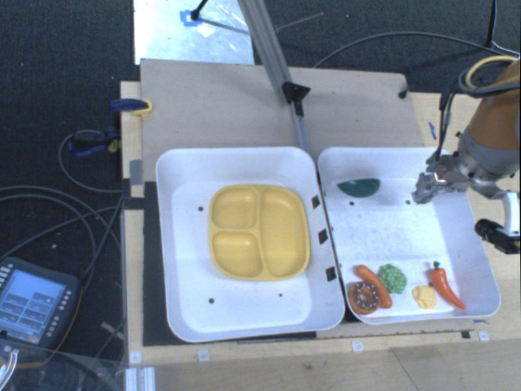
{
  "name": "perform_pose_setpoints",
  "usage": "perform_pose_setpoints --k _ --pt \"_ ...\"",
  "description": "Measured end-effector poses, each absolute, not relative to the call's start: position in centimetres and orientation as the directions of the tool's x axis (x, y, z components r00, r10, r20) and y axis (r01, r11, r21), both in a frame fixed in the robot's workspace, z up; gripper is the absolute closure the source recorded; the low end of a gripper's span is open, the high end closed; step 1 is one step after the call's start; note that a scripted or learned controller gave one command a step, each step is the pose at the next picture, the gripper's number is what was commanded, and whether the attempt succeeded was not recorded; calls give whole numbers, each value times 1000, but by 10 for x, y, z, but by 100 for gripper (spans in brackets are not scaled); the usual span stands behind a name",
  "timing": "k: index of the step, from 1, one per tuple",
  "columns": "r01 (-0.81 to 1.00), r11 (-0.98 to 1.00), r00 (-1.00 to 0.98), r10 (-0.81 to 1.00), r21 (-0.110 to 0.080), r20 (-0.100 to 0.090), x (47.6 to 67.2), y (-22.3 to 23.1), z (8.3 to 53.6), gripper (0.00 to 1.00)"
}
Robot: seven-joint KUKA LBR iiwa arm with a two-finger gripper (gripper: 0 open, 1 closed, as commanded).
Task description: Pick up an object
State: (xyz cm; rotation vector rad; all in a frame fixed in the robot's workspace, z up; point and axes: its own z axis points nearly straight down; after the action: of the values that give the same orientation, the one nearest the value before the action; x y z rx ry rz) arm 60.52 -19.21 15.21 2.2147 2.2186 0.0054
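Camera view: my gripper [426,187] hangs over right bin [407,235], far-right part; can't tell jaws' state. Nearest obj is dark green piece [359,187], just left of jaws, long axis running left-right. Other toy foods sit along near edge.

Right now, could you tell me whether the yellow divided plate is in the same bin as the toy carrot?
No, the yellow divided plate lies in the left bin, while the toy carrot is in the right bin.
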Motion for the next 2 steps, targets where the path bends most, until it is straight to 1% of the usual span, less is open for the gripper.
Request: perform_pose_setpoints --k 1,2 --pt "1000 8 -8 1000 7 -2 616 -193 202 100" --pt "1000 9 -9 1000 5 -1 618 -193 215 100"
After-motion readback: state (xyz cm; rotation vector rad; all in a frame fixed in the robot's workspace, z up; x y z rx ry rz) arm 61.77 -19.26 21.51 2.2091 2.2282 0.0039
